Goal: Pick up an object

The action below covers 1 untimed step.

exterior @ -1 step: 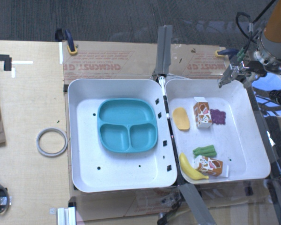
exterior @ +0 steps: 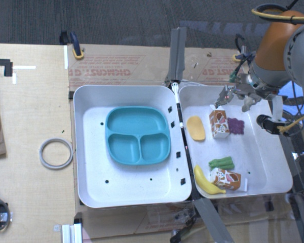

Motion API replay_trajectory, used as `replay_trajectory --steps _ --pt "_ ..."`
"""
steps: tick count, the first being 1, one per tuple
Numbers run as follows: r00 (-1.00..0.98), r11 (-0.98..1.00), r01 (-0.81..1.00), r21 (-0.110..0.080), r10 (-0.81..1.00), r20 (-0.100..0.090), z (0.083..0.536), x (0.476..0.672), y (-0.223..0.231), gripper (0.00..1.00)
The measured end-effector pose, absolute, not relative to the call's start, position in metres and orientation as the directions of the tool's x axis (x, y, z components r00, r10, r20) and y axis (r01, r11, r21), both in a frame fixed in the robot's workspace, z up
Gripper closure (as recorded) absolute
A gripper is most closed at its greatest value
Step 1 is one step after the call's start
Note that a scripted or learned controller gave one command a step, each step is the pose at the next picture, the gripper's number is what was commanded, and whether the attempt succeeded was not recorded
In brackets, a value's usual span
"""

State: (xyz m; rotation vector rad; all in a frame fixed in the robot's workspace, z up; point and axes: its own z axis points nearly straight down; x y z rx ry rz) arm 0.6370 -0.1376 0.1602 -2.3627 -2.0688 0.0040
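The two-finger gripper (exterior: 236, 100) hangs spread apart with nothing between its fingers, at one o'clock above the small brown-and-white carton (exterior: 219, 123), which stands in the right white bin (exterior: 273, 161) beside purple grapes (exterior: 236, 126).

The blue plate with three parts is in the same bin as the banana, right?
Not quite. The camera view shows the blue plate alone in the left bin. The banana lies in the right bin, near its front edge, beside a small carton. The plate does have three parts.
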Motion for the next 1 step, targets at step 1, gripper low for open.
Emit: replay_trajectory --steps 1 --pt "0.192 -0.192 0.981 0.001 0.981 -0.001 0.093 0.6167 -0.118 0.0"
